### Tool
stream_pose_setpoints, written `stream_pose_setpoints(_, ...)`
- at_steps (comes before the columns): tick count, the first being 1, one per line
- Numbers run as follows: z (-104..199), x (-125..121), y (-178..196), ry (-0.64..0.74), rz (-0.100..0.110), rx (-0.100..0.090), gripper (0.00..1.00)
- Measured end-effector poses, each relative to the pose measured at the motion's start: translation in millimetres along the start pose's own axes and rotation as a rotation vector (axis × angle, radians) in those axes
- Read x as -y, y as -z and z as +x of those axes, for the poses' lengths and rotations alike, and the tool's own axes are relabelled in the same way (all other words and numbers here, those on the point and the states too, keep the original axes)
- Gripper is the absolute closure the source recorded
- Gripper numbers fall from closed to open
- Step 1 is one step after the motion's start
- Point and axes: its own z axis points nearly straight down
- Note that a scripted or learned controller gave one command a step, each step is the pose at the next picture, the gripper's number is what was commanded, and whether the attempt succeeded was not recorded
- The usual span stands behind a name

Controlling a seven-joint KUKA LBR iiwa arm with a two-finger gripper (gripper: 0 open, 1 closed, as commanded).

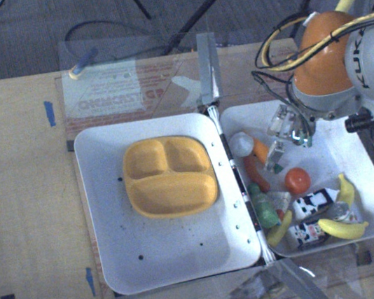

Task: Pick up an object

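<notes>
The right bin (368, 150) holds a jumble of toy food. A white round object (241, 144) and a small orange piece (261, 150) lie at its upper left. Below them are a red sausage-like item (255, 173), a red tomato (296, 180) and a green bottle (263, 208). My gripper (276, 157) hangs over the bin's upper left part, angled down and to the left, its tip just right of the orange piece and above the tomato. I see nothing held in it.
Yellow bananas (343, 228) (347, 189) (280, 230) and two black-and-white cartons (314, 203) (306, 233) fill the right bin's lower part. The left bin (106, 215) holds a yellow divided plate (170, 176). A metal divider (236, 172) separates the bins. Cables loop above the wrist.
</notes>
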Motion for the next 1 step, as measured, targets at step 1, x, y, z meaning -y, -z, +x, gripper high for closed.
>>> stream_pose_setpoints(1,-1.7,-0.9,11.6,-0.003,-0.005,0.006,1.0)
